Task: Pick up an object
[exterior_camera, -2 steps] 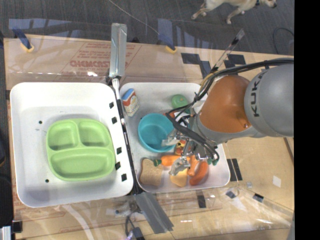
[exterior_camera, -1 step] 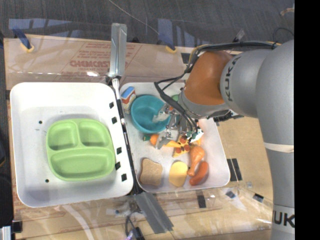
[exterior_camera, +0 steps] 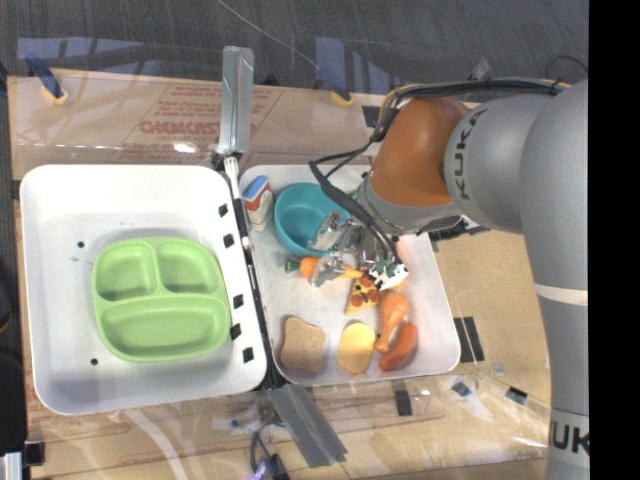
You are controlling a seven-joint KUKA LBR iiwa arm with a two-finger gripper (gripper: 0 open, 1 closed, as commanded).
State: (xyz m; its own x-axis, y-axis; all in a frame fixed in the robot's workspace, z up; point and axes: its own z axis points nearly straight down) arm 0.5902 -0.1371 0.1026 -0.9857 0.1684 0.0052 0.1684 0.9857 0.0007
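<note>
The desk point(exterior_camera: 120, 118) carries 2 white bins side by side. The left bin point(exterior_camera: 50, 268) holds a green divided plate point(exterior_camera: 160, 300). The grey arm point(exterior_camera: 540, 168) reaches into the right bin point(exterior_camera: 435, 308), its jaws point(exterior_camera: 340, 258) low over the clutter — whether they are open or closed cannot be told. Just beside them sit a teal bowl point(exterior_camera: 298, 216) and a small carton point(exterior_camera: 258, 200). Nearer the front edge lie a slice of bread point(exterior_camera: 302, 345), a yellow piece point(exterior_camera: 355, 347), an orange drumstick point(exterior_camera: 393, 313) and a red sausage point(exterior_camera: 400, 346) — all close together.
</note>
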